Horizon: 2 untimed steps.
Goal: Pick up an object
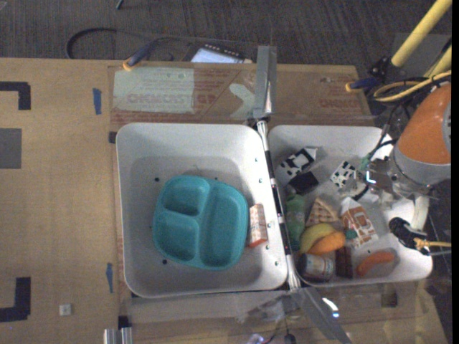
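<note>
Faint red lettering on the cardboard sheet (154,92) is unreadable (jaws' state: cannot tell)

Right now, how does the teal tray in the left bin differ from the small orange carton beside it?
The teal tray is much larger than the orange carton. The teal tray is rounded and split into compartments, while the orange carton is a narrow box with print on it. The teal tray lies flat mid-bin; the orange carton sits by the tray's right edge, near the bin's right wall. Both rest in the left bin.
</note>
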{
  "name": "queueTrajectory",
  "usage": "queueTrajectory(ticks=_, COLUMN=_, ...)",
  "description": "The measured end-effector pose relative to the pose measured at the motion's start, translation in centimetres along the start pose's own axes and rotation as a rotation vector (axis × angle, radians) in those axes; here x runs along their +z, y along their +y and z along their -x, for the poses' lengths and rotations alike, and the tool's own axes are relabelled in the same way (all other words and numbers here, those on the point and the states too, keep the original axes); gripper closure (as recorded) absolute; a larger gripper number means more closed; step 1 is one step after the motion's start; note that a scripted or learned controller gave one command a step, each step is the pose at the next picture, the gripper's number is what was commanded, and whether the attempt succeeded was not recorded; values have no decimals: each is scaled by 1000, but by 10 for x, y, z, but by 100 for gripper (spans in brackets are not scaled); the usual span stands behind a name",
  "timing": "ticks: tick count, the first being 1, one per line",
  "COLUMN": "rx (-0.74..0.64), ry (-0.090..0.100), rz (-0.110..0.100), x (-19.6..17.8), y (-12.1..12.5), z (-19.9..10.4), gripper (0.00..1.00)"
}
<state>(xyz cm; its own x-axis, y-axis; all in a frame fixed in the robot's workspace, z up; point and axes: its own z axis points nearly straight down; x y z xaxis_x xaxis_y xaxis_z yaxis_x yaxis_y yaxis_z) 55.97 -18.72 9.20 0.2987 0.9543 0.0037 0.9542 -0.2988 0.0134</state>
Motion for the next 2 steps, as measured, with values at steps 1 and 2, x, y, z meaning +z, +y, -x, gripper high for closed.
queueTrajectory(ticks=1, rx=-4, ry=-2, rz=-11, x=5, y=-46, z=-11, gripper=0)
queueTrajectory(ticks=2, rx=-2, ry=-2, rz=-5, x=-6, y=-44, z=-11, gripper=100)
